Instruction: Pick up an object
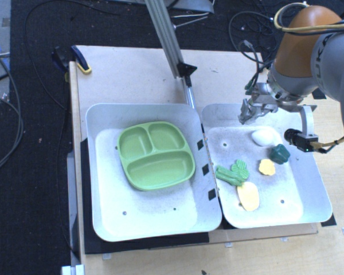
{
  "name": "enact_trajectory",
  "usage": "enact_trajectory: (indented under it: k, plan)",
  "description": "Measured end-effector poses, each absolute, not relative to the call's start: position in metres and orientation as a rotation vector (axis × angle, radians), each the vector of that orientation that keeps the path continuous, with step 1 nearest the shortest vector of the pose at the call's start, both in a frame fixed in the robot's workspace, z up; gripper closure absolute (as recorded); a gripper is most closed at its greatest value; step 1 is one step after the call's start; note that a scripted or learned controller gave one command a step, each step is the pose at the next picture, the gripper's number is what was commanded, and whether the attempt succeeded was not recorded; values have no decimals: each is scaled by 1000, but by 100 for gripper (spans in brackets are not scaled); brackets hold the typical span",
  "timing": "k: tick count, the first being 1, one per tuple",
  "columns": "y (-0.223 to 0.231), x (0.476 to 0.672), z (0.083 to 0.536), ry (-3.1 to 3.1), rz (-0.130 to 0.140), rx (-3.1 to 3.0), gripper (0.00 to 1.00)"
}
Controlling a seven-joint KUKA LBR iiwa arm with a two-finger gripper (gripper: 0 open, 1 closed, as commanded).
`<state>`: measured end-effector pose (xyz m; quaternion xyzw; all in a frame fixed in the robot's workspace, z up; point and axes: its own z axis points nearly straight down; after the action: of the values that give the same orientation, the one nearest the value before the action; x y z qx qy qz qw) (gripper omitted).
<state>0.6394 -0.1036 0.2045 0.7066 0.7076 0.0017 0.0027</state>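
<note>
Jaws [247, 114] hang upper right over the right white shallow bin [309, 205]; their spread I cannot tell. Nearest, just lower right, lies the white egg-shaped object [265, 136], long axis left-right.

Matt green plastic plate [156, 154]; white bins [155, 216] smooth, speckled; metal claw [247, 114]; egg [265, 136] glossy, perhaps plastic; table [126, 76] pale, matt.
</note>
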Motion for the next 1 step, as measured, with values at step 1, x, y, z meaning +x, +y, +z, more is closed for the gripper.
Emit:
enact_trajectory:
  k: [1]
  plan:
    - [-104, 641, 250, 2221, 5, 2216, 100]
